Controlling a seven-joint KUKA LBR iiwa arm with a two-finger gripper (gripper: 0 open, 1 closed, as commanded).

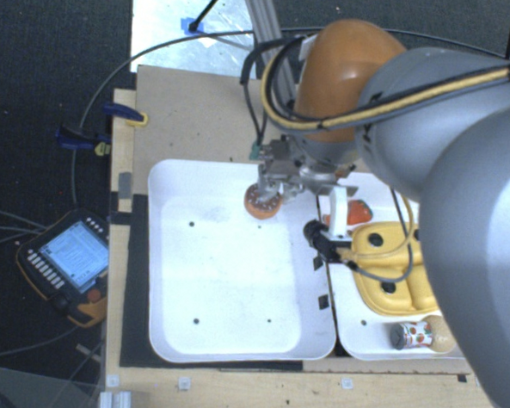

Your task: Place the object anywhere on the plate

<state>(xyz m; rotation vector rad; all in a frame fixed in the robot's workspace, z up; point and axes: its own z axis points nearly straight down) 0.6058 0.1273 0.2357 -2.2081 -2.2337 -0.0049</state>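
Where bin point(161, 262) lies open, end effector point(272, 181) near rim.

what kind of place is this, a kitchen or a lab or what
Most likely a robotics lab bench: a grey robot arm reaches over two white bins, and a teach pendant with loose cables lies on the floor beside it.

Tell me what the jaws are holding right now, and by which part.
Cannot be told: the gripper sits directly over a small round brownish object at the left bin's top edge, hiding any contact.
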